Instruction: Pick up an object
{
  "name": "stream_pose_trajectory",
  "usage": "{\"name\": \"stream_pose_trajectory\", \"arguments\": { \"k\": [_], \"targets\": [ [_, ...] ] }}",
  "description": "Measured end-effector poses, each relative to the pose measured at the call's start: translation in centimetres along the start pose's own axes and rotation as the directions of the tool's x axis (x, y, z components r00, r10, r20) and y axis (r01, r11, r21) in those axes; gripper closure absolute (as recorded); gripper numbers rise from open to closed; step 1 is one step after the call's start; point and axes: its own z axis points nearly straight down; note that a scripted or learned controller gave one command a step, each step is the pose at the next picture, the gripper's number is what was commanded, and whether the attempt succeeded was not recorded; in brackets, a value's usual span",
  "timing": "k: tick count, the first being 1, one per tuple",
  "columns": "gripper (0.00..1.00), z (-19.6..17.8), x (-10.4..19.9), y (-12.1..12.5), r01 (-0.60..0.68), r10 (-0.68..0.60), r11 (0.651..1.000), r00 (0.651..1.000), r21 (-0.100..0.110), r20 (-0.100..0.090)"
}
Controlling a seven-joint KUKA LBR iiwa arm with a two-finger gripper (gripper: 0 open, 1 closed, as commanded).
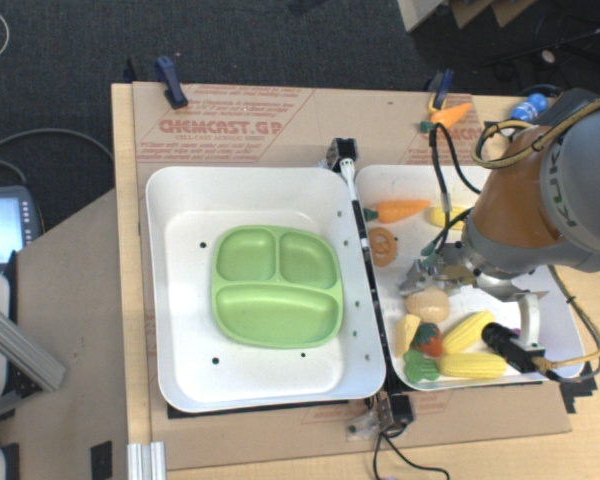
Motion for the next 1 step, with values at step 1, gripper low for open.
{"name": "stream_pose_trajectory", "arguments": {
  "k": [1],
  "targets": [
    [1.0,-9.52,7.4,2.23,0.008,-0.008,1.0,1.0,-0.007,-0.002]
  ]
}}
